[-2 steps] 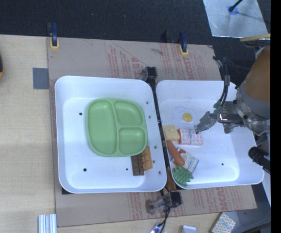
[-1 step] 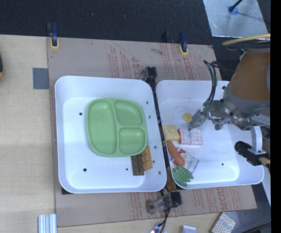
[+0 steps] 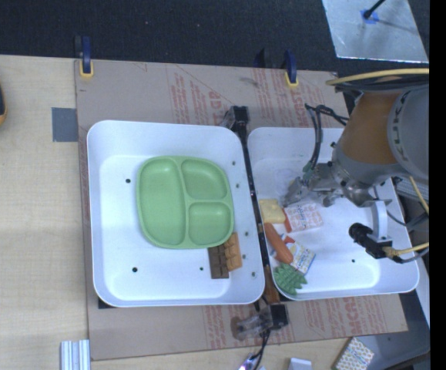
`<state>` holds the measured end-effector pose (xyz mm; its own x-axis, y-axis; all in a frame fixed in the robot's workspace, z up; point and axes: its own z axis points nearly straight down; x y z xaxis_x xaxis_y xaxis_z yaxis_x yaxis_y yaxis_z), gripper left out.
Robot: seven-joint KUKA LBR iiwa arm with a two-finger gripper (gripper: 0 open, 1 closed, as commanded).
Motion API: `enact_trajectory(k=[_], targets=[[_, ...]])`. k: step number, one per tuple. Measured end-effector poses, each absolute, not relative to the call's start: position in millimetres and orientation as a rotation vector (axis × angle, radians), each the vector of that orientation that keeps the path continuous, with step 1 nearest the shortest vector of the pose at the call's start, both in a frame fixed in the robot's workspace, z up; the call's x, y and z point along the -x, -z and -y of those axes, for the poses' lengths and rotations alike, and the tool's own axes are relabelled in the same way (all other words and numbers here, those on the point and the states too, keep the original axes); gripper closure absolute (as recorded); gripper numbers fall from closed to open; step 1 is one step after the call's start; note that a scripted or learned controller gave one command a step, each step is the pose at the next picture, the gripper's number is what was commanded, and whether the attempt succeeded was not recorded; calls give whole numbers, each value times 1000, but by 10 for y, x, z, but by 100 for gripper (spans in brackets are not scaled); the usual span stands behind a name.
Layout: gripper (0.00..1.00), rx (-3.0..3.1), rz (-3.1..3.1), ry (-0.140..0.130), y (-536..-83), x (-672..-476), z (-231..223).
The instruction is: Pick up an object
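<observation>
In the right bin (image 3: 407, 284), along its left wall, lay a small huddle of things: a yellow block (image 3: 272, 211), a packet (image 3: 306, 217) with red print just beside it, an orange carrot (image 3: 279, 243) slanting downward below the block, a second small packet (image 3: 303, 259) with a blue edge, and a green leafy piece (image 3: 288, 277) at the bin's lower left corner. The carrot touched or overlapped the block's lower end; just where they met was hard to make out. The print on both packets was too small to read.

The gripper (image 3: 309, 190) hung over the upper middle of that bin, just above the red-printed packet and the block. It was a tangle of grey metal and cable from this slant, and whether it was open or closed could not be told. The arm (image 3: 377, 137), its orange band cut off by the frame's right side, hid much of the bin's upper right part.

The left bin (image 3: 99, 206) held a green divided plate (image 3: 185, 201) near its middle and a brown waffle-like piece (image 3: 225, 257) touching the plate's lower right rim.
</observation>
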<state>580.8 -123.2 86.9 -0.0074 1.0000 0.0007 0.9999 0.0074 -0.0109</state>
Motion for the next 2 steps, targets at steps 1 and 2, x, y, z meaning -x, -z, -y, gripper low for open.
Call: enact_trajectory(k=[1,2], targets=[[100,2211,2227,-8,-1024,-5820,1255],[0,2211,2227,-8,-1020,-5818,1254]])
